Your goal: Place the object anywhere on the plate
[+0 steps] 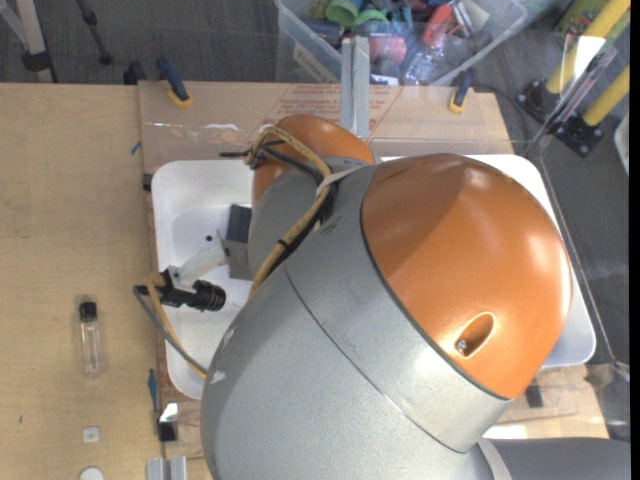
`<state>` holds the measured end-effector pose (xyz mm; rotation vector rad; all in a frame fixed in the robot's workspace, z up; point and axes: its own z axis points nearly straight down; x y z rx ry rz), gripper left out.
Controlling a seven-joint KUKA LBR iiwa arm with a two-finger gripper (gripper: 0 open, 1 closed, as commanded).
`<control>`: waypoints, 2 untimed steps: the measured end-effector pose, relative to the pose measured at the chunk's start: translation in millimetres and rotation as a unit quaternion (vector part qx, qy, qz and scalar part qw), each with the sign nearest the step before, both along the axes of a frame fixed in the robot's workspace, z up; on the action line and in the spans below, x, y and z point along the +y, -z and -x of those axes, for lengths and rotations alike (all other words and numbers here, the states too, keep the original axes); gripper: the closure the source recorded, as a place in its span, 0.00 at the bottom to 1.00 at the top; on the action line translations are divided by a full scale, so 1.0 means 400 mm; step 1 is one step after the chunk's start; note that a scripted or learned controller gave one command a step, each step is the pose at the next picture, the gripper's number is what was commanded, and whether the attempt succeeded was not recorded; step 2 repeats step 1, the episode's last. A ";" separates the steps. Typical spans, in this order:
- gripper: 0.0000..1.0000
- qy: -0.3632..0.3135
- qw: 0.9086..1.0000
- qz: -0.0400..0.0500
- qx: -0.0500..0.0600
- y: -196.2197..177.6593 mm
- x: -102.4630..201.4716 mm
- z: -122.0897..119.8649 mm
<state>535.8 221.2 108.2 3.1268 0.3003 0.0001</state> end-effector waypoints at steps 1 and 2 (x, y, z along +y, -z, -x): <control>1.00 -0.182 0.983 -0.001 -0.005 0.043 0.007 0.132; 1.00 -0.182 0.983 -0.001 -0.005 0.043 0.007 0.132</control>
